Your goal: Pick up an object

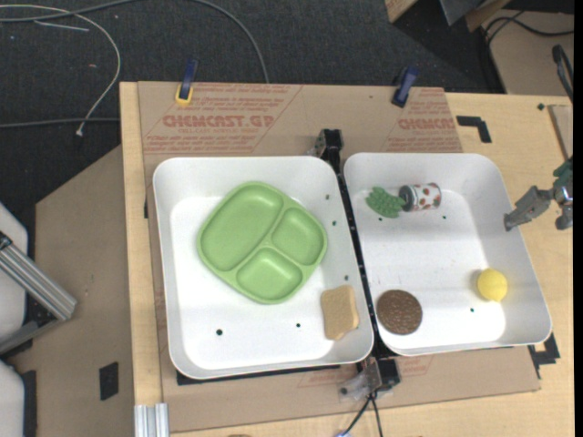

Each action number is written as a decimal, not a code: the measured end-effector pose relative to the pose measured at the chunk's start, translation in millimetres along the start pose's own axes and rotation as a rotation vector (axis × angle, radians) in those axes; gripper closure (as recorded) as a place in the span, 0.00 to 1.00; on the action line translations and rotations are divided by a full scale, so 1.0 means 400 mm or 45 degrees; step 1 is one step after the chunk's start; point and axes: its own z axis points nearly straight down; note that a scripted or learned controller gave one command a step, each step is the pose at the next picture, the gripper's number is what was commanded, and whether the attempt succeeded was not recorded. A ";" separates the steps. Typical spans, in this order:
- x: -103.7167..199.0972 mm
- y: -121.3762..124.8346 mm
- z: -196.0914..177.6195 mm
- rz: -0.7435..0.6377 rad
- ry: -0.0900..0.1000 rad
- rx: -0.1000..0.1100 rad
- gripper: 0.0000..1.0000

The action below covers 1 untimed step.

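Gripper (536, 206) sat at right bin (455, 330) edge, jaws apparently apart, unloaded; nearest target yellow ball (493, 285); best descend centred.

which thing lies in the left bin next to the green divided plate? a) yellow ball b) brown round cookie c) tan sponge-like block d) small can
c: the tan sponge-like block lies in the left white bin just beside the green divided plastic plate's lower right corner.
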 end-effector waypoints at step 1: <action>0.007 0.018 0.145 0.000 0.004 0.006 0.00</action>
